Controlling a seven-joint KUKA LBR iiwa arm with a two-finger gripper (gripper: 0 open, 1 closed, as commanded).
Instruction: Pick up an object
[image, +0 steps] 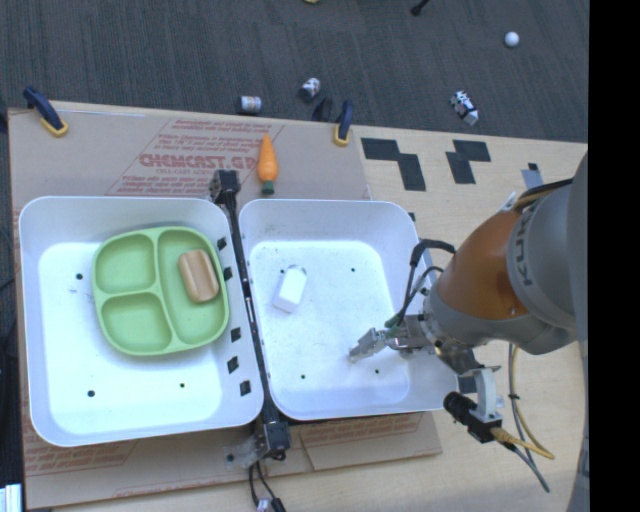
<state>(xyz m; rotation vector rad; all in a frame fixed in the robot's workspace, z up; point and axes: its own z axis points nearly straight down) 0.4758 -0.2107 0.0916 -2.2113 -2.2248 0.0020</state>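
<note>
We read the step in hand as the approach: the gripper is low in the right bin, near its front right part, and nothing sits between its fingers. The fingers look close together — a narrow gap at most — though they are small and blurred here, so we cannot say more.

The nearest candidate is the white block, lying on the floor of the right bin, up and to the left of the gripper and apart from it. The other candidate, the tan block, rests in the long right compartment of the green tray in the left bin.

To do this step well, we judge:
- open the fingers before descending, since a narrow set would push the block aside;
- centre over the white block and line the fingers across its short sides — it lies tilted to the bin walls;
- keep clear of the divide between the bins;
- white on white gives poor contrast, so a miss is likely; lift slowly and check.

Count:
- bins: 2
- green tray: 1, with three compartments
- tan block: 1
- white block: 1
- carrot: 1, on the cardboard behind the bins
</note>
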